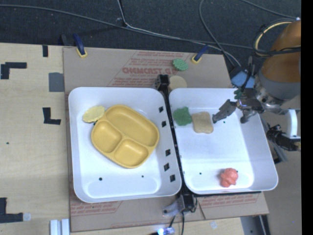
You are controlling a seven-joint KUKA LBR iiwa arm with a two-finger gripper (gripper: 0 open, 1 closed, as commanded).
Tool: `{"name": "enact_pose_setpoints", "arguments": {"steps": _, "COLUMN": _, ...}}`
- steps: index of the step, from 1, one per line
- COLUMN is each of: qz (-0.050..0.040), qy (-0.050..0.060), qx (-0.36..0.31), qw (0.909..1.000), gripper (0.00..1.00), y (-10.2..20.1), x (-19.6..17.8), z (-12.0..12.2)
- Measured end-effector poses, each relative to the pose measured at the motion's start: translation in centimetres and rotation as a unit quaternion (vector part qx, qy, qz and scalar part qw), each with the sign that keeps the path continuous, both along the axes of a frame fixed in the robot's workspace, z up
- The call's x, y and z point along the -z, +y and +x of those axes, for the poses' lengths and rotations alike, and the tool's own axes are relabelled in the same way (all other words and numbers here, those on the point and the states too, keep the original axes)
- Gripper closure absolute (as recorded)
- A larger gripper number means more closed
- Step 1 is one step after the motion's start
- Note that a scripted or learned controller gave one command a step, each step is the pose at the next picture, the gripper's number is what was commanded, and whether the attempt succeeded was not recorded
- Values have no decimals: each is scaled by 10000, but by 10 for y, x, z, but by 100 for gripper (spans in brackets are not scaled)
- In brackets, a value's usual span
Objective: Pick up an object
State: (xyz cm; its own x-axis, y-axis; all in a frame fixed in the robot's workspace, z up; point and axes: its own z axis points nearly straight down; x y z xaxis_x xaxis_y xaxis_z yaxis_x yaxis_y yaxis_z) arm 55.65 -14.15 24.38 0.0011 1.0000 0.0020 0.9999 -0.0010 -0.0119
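Nearest the camera, we saw a small pink-red lumpy toy point(228, 176) lying in the right bin point(254, 146) close to its front wall. Its surface looked soft and knobbly, like moulded rubber or foam.

Further back, in the left bin point(78, 146), sat a yellow plastic tray point(125, 135) with 3 compartments, smooth and glossy, and a pale yellow scalloped piece point(93, 113) touched its far left edge.

Beyond the toy, near the right bin's far left corner, a green ruffled leaf-like piece point(182, 116) lay just beside a tan flat piece point(202, 122) shaped like a slice of bread. Both looked matte and thin.

At that same depth, the gripper point(232, 110) hung over the right bin, just right of the tan piece, with nothing between its fingers. We could not tell whether those fingers were spread or pressed together.

We judged the task to be at the approach step, with no object yet taken. The next move probably called for lining up over the tan or green piece and descending. Flat pieces could prove hard to pinch.

Farthest off, on the cardboard behind the bins, lay a green dimpled disc point(180, 63) and a cream round piece point(177, 82).
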Motion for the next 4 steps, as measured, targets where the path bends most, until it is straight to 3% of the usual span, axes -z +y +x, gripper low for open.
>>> {"name": "enact_pose_setpoints", "arguments": {"steps": 1, "qz": -8, "qy": -52, "qx": -14, "qw": 10000, "gripper": 0, "y": 0, "x": -5, "z": 2}}
{"name": "enact_pose_setpoints", "arguments": {"steps": 4, "qz": -21, "qy": -61, "qx": -13, "qw": 10000, "gripper": 0, "y": 0, "x": 161, "z": -8}}
